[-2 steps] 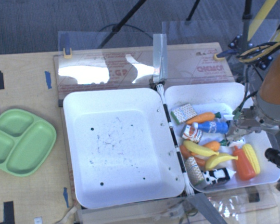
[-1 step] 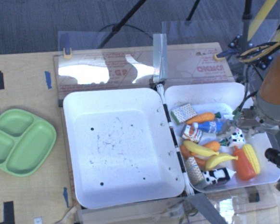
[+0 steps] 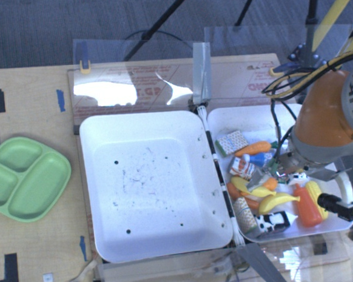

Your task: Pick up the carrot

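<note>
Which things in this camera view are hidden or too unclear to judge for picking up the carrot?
- Gripper: the arm's orange band and wrist cover it from above, so its finger state cannot be read.
- Carrot: its right end is hidden behind cables and the wrist; whether anything touches it is unclear.
- Items under the banana in the right bin: piled and overlapping, too small to identify.

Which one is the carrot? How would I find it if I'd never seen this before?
Start at the two white bins and go to the right bin, the one crowded with toys next to the grey and orange arm. Near its top lies the carrot, beside a checkered packet. It is the long, thin, orange one with a pointed end, unlike the curved yellow banana lower down.
</note>
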Available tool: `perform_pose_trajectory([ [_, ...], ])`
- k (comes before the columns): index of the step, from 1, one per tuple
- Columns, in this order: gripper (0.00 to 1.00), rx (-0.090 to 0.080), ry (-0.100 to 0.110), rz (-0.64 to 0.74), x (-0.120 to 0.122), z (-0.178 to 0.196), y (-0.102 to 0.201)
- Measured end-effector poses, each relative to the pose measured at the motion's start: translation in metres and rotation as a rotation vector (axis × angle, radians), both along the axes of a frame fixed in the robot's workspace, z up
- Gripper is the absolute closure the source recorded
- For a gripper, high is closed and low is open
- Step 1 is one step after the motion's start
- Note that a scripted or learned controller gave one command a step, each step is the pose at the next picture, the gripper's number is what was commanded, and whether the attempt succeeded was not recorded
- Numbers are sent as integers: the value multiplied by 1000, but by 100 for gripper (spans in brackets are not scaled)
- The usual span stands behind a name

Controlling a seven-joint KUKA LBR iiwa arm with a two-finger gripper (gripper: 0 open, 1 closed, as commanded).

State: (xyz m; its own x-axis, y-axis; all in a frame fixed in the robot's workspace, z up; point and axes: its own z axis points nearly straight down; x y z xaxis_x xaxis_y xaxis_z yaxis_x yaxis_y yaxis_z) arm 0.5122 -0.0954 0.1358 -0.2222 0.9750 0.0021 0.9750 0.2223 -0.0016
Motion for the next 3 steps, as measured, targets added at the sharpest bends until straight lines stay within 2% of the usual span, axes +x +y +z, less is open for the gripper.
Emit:
perform_pose_trajectory([
  [1,0,-1,-4,99,-20,49,12],
  [2,0,-3,-11,50,10,-48,-10],
  [3,0,-2,-4,146,-30,34,-33],
])
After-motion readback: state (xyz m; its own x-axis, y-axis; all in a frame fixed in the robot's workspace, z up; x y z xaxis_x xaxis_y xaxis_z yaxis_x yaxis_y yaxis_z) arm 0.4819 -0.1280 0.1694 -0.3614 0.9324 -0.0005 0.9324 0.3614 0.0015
